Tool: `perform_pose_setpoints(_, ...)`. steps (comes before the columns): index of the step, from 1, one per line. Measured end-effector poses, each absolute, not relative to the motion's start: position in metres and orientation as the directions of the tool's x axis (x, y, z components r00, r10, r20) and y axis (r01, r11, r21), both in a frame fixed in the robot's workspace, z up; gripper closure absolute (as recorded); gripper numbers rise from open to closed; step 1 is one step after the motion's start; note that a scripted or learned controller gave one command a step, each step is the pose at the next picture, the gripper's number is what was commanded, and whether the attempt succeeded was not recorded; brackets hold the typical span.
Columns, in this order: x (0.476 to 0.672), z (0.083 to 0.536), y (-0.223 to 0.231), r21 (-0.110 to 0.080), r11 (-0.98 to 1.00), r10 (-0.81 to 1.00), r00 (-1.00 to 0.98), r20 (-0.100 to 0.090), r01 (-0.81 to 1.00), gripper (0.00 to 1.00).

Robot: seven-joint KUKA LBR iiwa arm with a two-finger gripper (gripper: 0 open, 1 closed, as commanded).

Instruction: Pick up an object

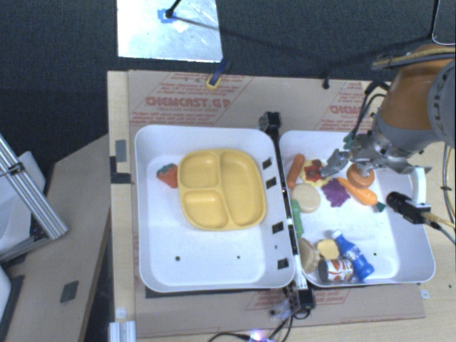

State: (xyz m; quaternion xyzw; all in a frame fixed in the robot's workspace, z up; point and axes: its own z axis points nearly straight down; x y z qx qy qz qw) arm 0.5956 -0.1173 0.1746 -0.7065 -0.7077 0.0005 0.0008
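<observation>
Well, gripper [333,164] amid carrot [358,190], grapes [335,192], hotdog [295,170].

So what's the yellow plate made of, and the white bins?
The yellow plate looks like smooth moulded plastic: one even colour, three rounded compartments and a soft sheen. The left white bin and the right white bin look like thin glossy plastic too, with rounded corners and shallow walls, though painted metal can't be ruled out.

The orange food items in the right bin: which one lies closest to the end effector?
The carrot lies closest, just below the end effector, beside the purple piece. The sausage lies further left, against the divider wall.
</observation>
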Motion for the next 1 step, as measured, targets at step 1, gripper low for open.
perform_pose_setpoints(1, 0.6032, 0.1202, -0.1105, -0.003, 0.004, 1.000, -0.004, 0.001, 1.000, 0.00)
